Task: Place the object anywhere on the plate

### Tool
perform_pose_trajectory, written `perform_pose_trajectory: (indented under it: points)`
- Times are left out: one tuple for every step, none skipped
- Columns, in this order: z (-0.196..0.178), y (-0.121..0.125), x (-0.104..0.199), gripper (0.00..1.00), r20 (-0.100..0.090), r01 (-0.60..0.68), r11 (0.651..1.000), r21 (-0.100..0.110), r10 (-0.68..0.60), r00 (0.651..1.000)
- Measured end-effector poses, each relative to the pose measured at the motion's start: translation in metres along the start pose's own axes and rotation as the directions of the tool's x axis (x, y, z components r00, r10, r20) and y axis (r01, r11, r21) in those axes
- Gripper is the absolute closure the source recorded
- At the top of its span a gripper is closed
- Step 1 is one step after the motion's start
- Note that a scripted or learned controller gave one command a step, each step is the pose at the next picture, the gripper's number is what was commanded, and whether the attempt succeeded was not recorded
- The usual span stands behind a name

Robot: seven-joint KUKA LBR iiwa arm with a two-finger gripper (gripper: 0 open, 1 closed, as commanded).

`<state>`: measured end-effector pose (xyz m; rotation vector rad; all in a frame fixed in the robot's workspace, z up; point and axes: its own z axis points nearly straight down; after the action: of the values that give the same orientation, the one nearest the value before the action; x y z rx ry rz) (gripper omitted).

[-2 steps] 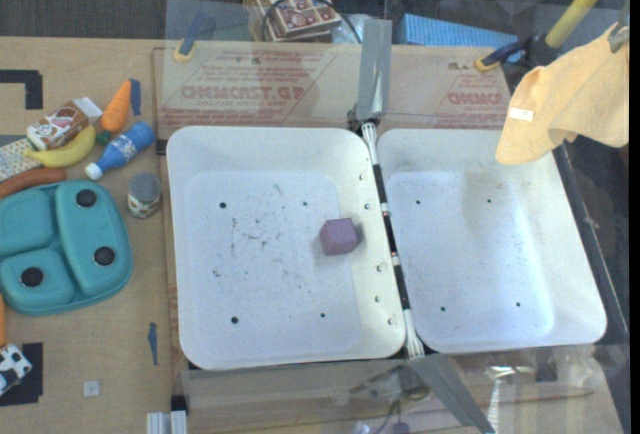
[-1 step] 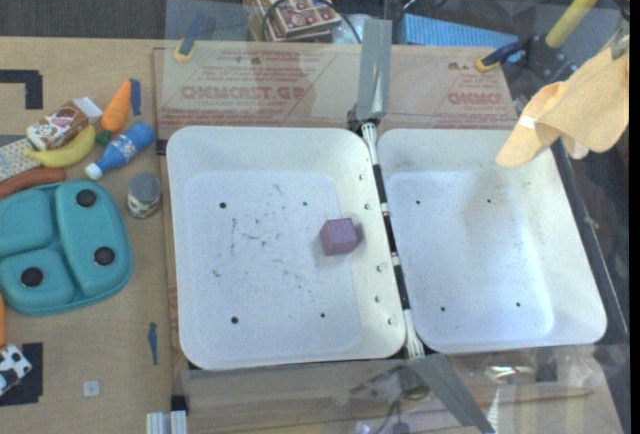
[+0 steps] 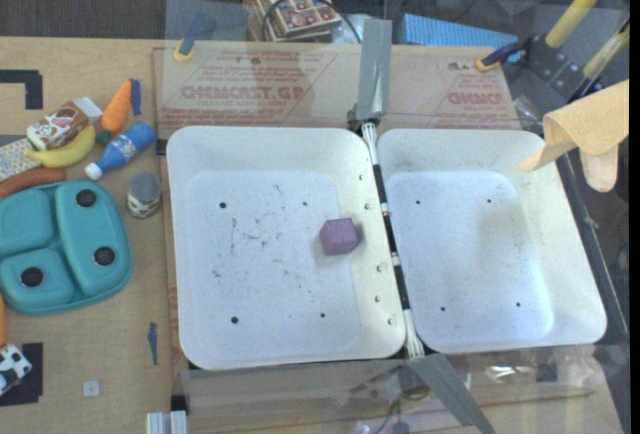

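A small purple cube lies in the left white bin, right of the bin's middle and near the wall shared with the other bin. A teal plate with compartments rests on the wooden bench, to the left of and outside the left bin. The cube is well apart from the plate.
The right white bin adjoins the left one. Toy foods sit left of the bins: a banana, a carrot, a blue bottle and a small can. A yellow cloth hangs over the right bin's far right corner.
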<state>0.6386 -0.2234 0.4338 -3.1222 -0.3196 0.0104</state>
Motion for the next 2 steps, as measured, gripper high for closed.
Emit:
perform_pose_trajectory:
  points:
    - [0.0,-0.005,-0.026,1.0,-0.001,-0.004,1.0,-0.001,0.004,1.0]
    - [0.0,-0.05,0.028,1.0,-0.007,-0.002,1.0,-0.004,0.002,1.0]
